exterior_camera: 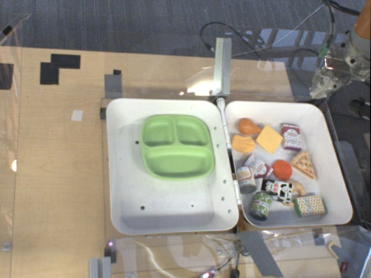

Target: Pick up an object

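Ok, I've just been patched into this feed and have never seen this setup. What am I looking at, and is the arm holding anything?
You have one camera fixed above a bench, looking down at a slant on two shallow white bins side by side. The left bin holds a green divided plate. The right bin holds small toy groceries: a yellow cheese slice, an orange chicken drumstick, a maroon carton, a pizza slice, a red tomato, a green can, a cow-print carton and a few more. The robot arm comes in from the right; its gripper is at the top right, above the bench just outside the right bin's far corner. Nothing can be seen between its fingers, so no toy has been picked up yet.
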Controlling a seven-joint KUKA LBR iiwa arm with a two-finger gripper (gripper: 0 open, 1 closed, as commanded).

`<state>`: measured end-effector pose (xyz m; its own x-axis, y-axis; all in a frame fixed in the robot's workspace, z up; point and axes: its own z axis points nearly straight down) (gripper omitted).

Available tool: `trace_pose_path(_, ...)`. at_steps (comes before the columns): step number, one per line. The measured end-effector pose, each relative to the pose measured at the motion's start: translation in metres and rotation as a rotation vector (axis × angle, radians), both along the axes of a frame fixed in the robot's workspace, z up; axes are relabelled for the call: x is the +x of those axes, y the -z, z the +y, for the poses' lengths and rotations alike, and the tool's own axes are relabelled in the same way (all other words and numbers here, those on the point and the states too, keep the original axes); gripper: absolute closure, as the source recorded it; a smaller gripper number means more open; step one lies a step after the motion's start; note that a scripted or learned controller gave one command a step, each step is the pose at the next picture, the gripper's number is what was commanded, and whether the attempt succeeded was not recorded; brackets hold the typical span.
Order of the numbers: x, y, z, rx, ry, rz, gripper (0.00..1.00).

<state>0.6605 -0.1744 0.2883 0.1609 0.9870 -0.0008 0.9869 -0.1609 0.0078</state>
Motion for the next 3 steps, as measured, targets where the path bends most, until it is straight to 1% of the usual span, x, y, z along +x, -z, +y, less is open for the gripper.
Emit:
trace_pose_path(1, 0.009, 0.057, 0.055, 0.002, 0.003, 0.003, 1.0)
trace_pose_path(2, -0.003, 0.122, 0.006, 0.001, 0.104, 0.004, 1.0)
trace_pose_path(3, -0.003, 0.122, 0.007, 0.001, 0.104, 0.004, 0.0)
